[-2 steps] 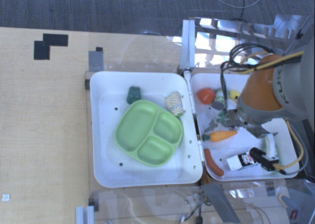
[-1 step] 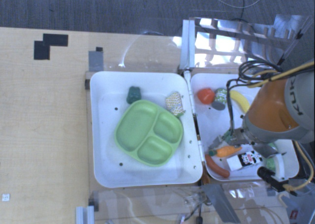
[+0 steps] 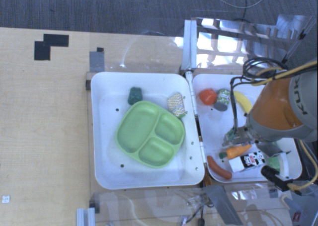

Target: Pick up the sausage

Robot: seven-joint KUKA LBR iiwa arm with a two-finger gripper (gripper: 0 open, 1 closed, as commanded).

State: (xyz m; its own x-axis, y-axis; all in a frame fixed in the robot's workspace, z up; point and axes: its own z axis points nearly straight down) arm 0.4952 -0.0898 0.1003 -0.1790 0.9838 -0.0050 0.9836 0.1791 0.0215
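Observation:
The sausage (image 3: 218, 168) is reddish-brown and lies along the near-left wall of the right bin (image 3: 201, 135). My gripper (image 3: 232, 137) hangs over the middle of that bin, just above an orange carrot (image 3: 239, 150). It is up and to the right of the sausage and not touching it. The grey arm with its orange band (image 3: 278, 106) comes in from the right and hides part of the bin floor behind it.
In the right bin lie a red fruit (image 3: 207, 96), a small can (image 3: 223, 99), a banana (image 3: 242, 102), a white patterned carton (image 3: 252, 160) and a white-green bottle (image 3: 278, 163). The left bin (image 3: 99, 135) holds a green divided plate (image 3: 150, 133), a dark green block (image 3: 135, 95) and a patterned pouch (image 3: 176, 104).

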